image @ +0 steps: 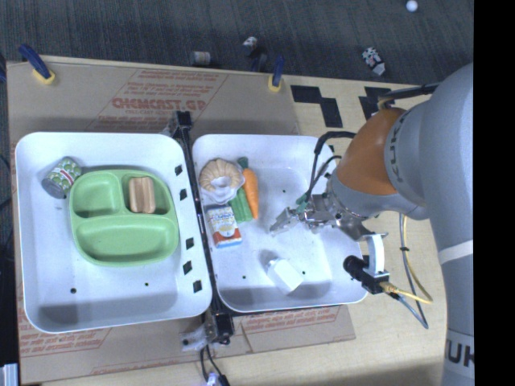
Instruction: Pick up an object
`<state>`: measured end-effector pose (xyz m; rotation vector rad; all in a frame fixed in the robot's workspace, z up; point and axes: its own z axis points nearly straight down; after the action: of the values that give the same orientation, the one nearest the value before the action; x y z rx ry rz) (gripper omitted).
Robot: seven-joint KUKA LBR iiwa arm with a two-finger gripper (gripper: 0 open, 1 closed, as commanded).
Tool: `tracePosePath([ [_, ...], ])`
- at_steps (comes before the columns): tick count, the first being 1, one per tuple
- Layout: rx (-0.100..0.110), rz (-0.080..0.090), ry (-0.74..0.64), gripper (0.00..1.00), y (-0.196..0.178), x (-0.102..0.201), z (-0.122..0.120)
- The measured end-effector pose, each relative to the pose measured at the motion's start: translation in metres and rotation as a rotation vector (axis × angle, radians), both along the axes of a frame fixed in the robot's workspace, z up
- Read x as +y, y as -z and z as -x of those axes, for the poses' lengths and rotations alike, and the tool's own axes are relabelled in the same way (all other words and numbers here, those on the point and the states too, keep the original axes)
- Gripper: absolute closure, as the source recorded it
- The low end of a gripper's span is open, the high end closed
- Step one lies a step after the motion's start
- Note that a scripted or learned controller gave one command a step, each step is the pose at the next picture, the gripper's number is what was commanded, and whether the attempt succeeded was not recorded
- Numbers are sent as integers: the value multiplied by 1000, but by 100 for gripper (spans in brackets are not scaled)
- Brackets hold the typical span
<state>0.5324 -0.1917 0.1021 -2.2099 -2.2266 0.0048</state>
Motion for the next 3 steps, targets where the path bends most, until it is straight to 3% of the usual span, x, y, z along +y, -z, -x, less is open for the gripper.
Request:
tracePosePath([
  [1,-1,-1,2,0,-2,43,57],
  [2,-3,-1,-1,0,11,95,56],
  [3,-3,0,-6,100,1,95,55],
])
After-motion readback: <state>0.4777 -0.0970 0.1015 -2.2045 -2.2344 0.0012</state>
